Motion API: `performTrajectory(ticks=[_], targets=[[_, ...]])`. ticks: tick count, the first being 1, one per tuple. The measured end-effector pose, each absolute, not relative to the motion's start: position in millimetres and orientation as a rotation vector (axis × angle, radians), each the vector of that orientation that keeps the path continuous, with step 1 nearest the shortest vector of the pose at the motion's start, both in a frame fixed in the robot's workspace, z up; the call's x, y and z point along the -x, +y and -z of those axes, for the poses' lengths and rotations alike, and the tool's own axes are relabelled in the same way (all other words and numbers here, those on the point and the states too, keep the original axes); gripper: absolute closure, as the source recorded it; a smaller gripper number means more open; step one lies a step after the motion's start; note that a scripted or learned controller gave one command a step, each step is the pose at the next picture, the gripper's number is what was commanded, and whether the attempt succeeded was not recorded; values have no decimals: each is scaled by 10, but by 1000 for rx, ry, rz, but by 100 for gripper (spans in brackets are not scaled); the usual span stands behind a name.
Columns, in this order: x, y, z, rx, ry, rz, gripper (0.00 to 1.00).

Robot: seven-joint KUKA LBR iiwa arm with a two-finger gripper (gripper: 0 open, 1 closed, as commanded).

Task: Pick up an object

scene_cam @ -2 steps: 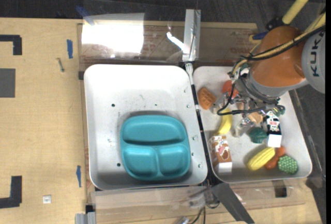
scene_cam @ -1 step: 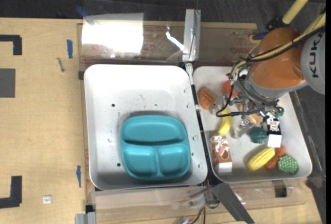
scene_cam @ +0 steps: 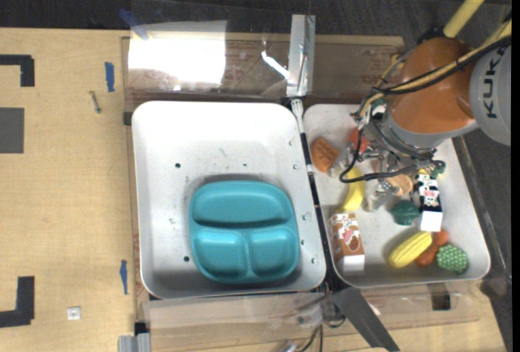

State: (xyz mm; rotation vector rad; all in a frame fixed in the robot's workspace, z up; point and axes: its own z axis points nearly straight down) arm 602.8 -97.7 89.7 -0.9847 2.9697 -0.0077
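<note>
Two shallow white bins sit side by side on the bench, the left bin and the right bin touching along their shared edge. A teal divided tray lies in the left bin, toward its near edge, with one long compartment at its far side and two smaller ones at its near side. The arm, grey with an orange band, reaches in over the far right corner of the right bin, and the gripper hangs low over the middle of that bin amid black cables; whether it is wide, narrow or holding anything cannot be told, since the wrist and wiring cover it. Small toy items are scattered in the right bin. An orange bread-like piece lies near the bin's left edge toward the far side. A yellow piece sits just beside the gripper on its left. A small printed carton lies near the left edge toward the near side. A dark green piece rests just under the gripper's near side, with a black-and-white block beside it. A yellow corn cob, an orange piece and a green knobbly ball cluster at the near right corner, close together.
</note>
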Motion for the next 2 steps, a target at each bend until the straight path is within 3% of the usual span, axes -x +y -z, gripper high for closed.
performTrajectory(ticks=[2], targets=[[-5932,-960,-901,1220,2881,8,0]])
